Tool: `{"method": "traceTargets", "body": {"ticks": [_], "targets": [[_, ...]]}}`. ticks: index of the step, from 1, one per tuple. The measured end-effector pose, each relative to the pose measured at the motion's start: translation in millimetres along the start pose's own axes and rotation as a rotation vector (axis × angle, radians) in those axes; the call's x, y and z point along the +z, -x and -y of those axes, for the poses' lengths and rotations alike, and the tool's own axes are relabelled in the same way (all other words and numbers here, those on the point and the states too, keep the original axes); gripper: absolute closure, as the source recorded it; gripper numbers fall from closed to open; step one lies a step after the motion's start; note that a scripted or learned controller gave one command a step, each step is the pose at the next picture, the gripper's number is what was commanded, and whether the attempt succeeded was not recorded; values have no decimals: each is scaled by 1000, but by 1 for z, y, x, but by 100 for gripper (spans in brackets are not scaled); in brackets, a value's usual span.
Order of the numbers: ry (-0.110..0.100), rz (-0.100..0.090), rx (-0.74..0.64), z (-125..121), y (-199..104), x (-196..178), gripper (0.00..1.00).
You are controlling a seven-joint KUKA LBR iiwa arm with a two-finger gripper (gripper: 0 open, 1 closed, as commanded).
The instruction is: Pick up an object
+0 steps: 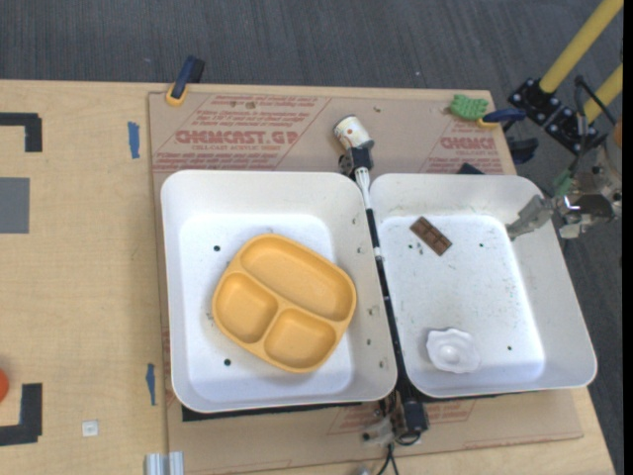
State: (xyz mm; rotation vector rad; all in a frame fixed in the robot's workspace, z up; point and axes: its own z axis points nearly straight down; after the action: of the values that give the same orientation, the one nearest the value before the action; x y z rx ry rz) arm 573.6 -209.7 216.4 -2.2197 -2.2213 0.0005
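Camera view gives me the end effector [539, 214] over the right bin's [564, 364] rim, grip unreadable.

Robotics lab bench: two white bins [188, 265] clamped on printed cardboard sheet [237, 132], tape marks [134, 139] on plywood table [69, 265], grey carpet [297, 18], yellow stand [588, 28].

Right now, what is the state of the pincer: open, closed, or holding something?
Pincer: over the right bin's far right rim, holding nothing visible; open or closed cannot be told.
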Motion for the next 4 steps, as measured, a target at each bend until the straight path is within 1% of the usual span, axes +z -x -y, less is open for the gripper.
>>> {"method": "traceTargets", "body": {"ticks": [1,2,3,4], "targets": [[-1,0,87,36,-64,123,0],[1,1,477,-76,-106,132,0],[-4,0,680,-2,-110,121,0],[0,1,954,-56,-102,92,0]]}}
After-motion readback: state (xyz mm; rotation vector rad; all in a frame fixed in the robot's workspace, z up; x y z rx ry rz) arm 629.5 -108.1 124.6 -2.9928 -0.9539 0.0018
